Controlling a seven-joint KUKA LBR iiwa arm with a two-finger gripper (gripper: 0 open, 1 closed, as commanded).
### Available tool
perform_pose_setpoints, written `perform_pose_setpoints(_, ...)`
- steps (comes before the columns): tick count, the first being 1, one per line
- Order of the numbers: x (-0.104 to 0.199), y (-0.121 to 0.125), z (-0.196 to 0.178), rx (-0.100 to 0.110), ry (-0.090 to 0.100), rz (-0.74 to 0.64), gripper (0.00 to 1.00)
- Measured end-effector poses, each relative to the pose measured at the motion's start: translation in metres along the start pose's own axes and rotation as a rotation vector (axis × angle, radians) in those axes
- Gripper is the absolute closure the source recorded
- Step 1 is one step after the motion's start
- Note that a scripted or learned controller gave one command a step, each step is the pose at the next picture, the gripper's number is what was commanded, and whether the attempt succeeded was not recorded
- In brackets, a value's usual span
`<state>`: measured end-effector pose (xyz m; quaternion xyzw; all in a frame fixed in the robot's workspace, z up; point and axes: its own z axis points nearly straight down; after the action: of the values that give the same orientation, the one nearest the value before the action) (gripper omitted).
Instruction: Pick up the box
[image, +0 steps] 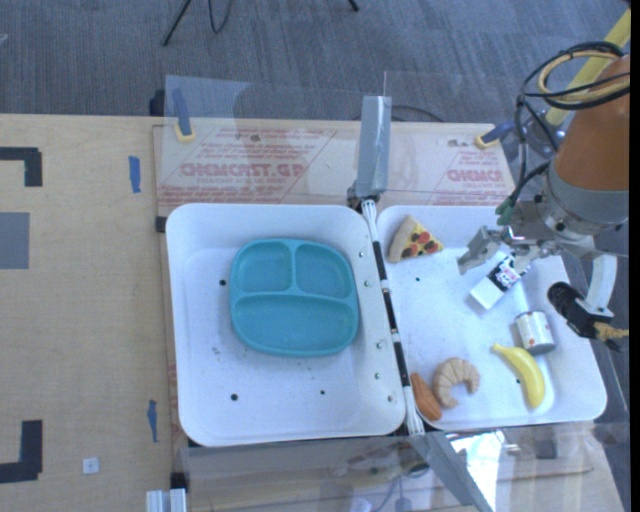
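Where cardboard (240, 165) backs bins, red print unreadable.

In the right bin (436, 300) the box (494, 284) lies near the middle, with bare floor to its left and below it; the gripper (497, 246) hangs directly over its upper side; a can (534, 331) stands just beside it on the lower right; a banana (526, 373), a croissant (457, 379) and a pizza slice (414, 240) lie well apart; the left bin (200, 330) is mostly covered by a teal plate (294, 297).
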<state>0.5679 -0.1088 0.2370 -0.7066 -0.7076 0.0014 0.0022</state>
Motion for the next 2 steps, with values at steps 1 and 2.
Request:
perform_pose_setpoints(1, 0.007, 0.004, 0.139, -0.004, -0.001, -0.068, 0.0)
perform_pose_setpoints(2, -0.096, -0.047, 0.053, -0.004, -0.002, -0.128, 0.0)
